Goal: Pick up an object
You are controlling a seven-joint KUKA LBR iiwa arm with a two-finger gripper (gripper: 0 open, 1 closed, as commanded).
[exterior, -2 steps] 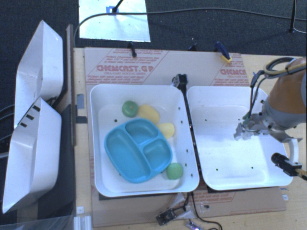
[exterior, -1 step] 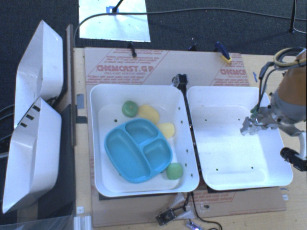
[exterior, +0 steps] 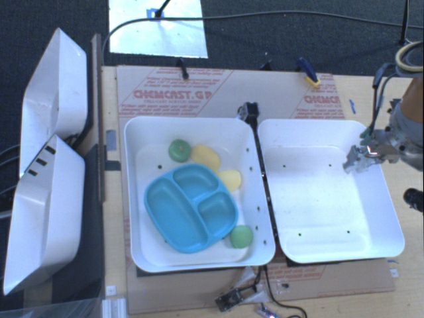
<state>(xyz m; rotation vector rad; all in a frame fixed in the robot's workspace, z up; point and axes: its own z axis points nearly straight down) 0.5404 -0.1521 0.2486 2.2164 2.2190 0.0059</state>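
Note:
In the left bin point(exterior: 142, 151) lies a blue divided tray point(exterior: 191, 207). Behind it sit a green round piece point(exterior: 179, 150) and a yellow piece point(exterior: 205, 156); another pale yellow piece point(exterior: 230, 179) rests at its right side. A light green ball point(exterior: 241, 236) lies at the tray's front right corner. My gripper point(exterior: 360, 158) hangs over the right edge of the right bin point(exterior: 331, 244), far from all of these objects. Nothing shows between its fingers, and how they stand is too blurred to read.
Two spare white bins point(exterior: 50, 171) stand tilted off the bench at the left. A cable and clamp point(exterior: 249, 113) sit at the back between the bins. A blue and yellow clamp point(exterior: 309, 73) grips the board's far edge.

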